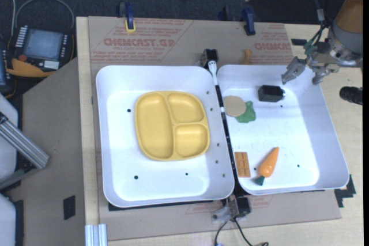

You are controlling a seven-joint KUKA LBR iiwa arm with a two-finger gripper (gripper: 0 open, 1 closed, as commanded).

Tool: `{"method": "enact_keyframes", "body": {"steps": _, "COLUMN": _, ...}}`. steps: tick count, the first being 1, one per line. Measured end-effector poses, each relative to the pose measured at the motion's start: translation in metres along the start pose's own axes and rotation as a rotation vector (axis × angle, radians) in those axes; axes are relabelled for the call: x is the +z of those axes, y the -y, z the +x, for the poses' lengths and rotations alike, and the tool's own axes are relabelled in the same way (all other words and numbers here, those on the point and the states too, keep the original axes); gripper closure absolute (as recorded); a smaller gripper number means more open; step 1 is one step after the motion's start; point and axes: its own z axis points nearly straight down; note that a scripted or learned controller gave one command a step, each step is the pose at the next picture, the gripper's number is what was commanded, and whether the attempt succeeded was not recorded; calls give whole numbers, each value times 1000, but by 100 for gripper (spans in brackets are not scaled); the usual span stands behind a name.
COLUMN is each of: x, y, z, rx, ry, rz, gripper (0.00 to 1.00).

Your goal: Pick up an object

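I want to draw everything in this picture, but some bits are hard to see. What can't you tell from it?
- Arm: cut off by the camera view's right and top edges.
- Gripper: small and blurred, above the right bin's far corner.
- Round tan piece: overlaps the green thing, hiding part of it.
- Black block: too dark and small to identify.

Grey KUKA arm w/ orange band [350,17] enters at upper right of frame, wrist angled down-left. Two-finger metal gripper [305,72] at right-centre upper area, fingers spread apart: one fingertip [290,73] points left-down, other lower right. Nothing btwn fingers. Cables run along wrist.
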Motion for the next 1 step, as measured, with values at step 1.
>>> {"method": "enact_keyframes", "body": {"steps": 1, "x": -9, "y": -3, "z": 0, "rx": -3, "ry": 3, "rz": -14, "gripper": 0}}
